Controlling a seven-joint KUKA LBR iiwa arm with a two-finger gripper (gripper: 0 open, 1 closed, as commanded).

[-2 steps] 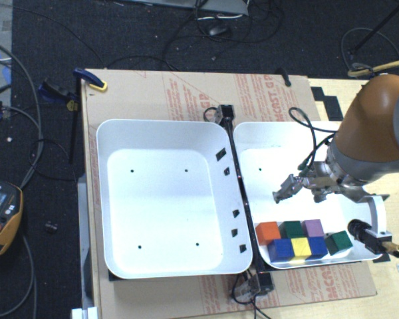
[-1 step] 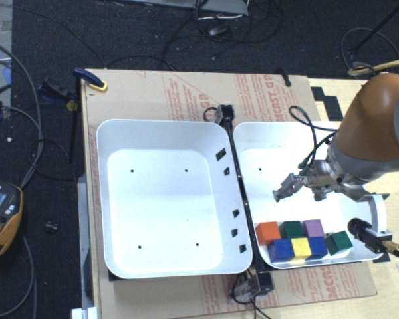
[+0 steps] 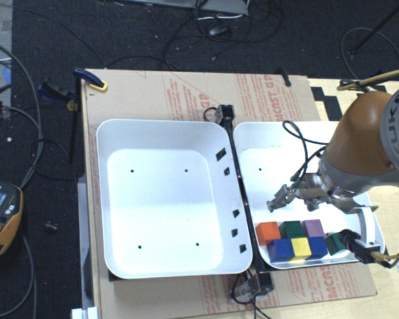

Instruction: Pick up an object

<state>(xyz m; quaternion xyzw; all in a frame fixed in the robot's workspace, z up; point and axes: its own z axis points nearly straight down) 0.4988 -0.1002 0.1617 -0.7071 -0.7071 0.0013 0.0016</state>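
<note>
arm (image 3: 369, 138) runs off the right edge – its wrist hides part of the right bin (image 3: 266, 145) – dark green block (image 3: 335, 242) half covered

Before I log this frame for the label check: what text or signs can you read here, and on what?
Red print on the cardboard sheet under the bins: upside down and blurred, not readable.
Letters on the arm at the frame's edge: cut off, unreadable.
Screen of the handheld unit on the floor: too small to read.
</note>
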